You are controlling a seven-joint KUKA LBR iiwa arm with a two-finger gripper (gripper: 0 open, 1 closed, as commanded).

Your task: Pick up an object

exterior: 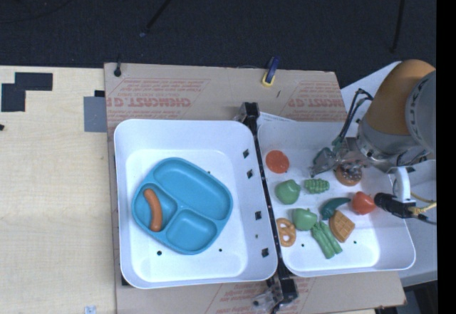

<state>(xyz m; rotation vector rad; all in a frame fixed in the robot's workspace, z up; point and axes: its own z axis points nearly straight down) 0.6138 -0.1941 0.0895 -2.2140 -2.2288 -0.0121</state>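
Arm low over the right bin [399, 252], gripper [333, 160] among the toy food.

The gripper sits near the back of the right bin, just beside a small bumpy green piece [316, 185] and a brown round piece [348, 176]; I cannot tell whether the fingers are spread or closed, and nothing is visibly between them. Around it lie an orange-red ball [277, 161], a round green piece [288, 191], a pretzel [286, 232], a green lumpy piece [303, 218], green sticks [325, 240], a dark green curved piece [333, 206], a tan waffle-like block [342, 226] and a red piece [363, 202]. The left bin [142, 138] holds a blue divided plate [199, 195] with an orange sausage [153, 208] in its left compartment. Both bins rest on cardboard on the table [50, 184].
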